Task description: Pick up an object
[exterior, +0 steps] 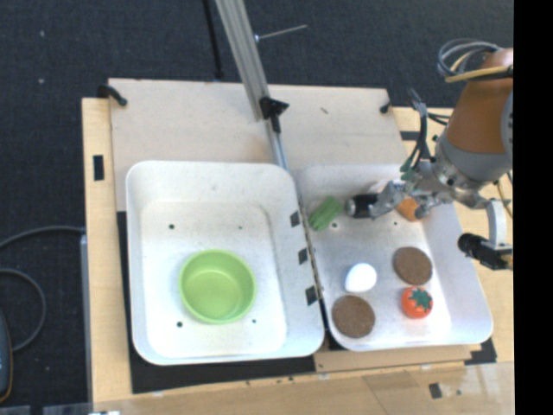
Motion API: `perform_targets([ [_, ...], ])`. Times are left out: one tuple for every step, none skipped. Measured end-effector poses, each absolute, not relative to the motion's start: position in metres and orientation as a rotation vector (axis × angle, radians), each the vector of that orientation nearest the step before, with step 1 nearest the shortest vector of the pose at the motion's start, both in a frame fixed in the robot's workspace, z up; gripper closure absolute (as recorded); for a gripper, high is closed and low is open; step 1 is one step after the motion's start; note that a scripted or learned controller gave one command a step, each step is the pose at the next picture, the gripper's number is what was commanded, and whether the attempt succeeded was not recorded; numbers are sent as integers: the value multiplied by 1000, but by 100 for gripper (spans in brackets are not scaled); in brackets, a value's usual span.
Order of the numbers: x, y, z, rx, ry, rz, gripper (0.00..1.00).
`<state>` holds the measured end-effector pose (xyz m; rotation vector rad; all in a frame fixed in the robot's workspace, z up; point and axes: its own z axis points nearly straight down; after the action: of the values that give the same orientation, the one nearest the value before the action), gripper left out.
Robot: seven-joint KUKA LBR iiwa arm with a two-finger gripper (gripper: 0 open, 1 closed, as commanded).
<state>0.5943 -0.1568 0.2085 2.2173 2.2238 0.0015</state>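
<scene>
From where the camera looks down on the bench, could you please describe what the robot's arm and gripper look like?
The arm has a broad orange band over a grey wrist section. Looped grey cables arch above it, and dark cables run down beside the wrist. The gripper is small, a mix of black and pale metal parts.
</scene>
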Motion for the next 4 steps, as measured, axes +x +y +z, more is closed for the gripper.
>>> perform_targets([
  [594,-157,209,2218,2223,2,0],
  [604,-158,159,2220,2225,-5,0],
  [603,-159,106,2223,2222,-6,0],
  [605,-160,121,2221,2215,2,100],
])
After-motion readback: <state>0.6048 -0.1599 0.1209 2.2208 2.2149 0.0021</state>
